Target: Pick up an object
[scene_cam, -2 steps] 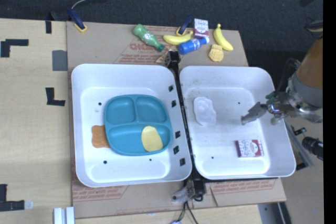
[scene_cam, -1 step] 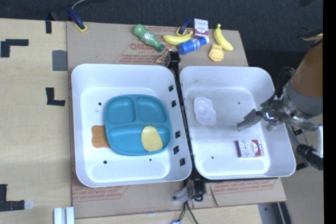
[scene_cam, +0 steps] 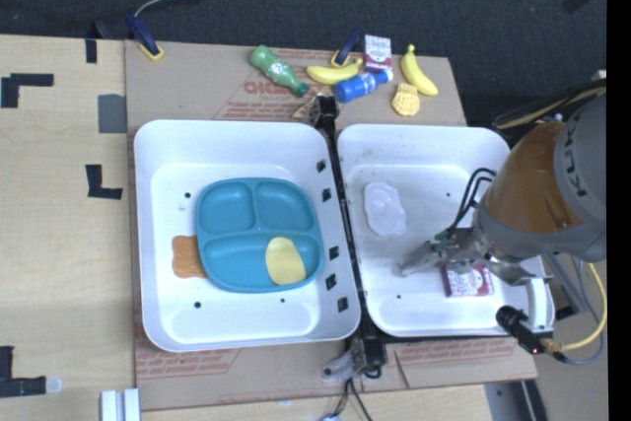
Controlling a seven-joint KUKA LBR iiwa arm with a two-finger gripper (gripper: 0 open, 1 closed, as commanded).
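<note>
Tool [scene_cam: 455,254] low in the right bin [scene_cam: 424,141], reached in from the right on the grey arm [scene_cam: 552,202] with its orange band; whether it is apart or together cannot be told. Going left to right: the left bin [scene_cam: 158,153] holds a blue divided plate [scene_cam: 251,222] with a yellow piece [scene_cam: 285,261] in its lower right compartment and an orange-brown piece [scene_cam: 184,257] touching its left edge. The right bin holds a pale clear object [scene_cam: 385,209] near its middle and a small purple-and-white packet [scene_cam: 466,282] just below the tool
</note>
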